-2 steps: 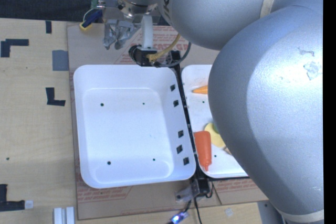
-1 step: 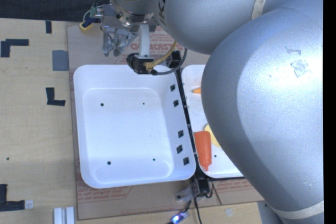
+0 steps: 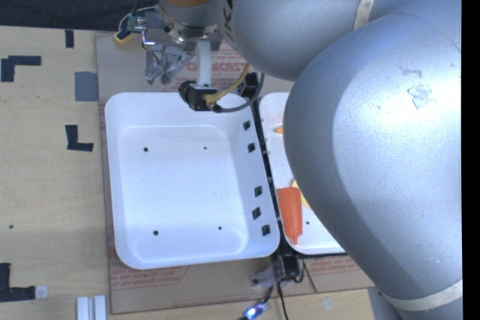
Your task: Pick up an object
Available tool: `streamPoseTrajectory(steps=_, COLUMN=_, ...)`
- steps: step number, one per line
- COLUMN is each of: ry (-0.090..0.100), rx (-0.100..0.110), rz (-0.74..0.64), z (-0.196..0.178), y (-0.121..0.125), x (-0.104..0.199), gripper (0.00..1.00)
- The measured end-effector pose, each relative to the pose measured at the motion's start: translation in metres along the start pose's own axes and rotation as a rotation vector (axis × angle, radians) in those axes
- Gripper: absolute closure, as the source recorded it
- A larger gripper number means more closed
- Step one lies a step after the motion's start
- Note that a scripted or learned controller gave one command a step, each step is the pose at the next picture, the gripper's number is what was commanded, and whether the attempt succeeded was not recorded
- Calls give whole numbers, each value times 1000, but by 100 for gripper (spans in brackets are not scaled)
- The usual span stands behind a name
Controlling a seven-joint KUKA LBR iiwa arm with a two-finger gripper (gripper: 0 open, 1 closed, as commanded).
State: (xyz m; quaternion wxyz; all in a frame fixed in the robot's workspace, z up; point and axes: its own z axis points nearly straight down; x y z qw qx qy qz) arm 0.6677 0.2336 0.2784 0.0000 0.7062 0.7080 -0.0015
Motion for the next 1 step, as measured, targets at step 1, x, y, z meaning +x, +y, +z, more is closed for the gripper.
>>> streamPoseTrajectory(steps=1, ry=0, rx=0, rz=0, z=6, y=0, x=0, gripper=100)
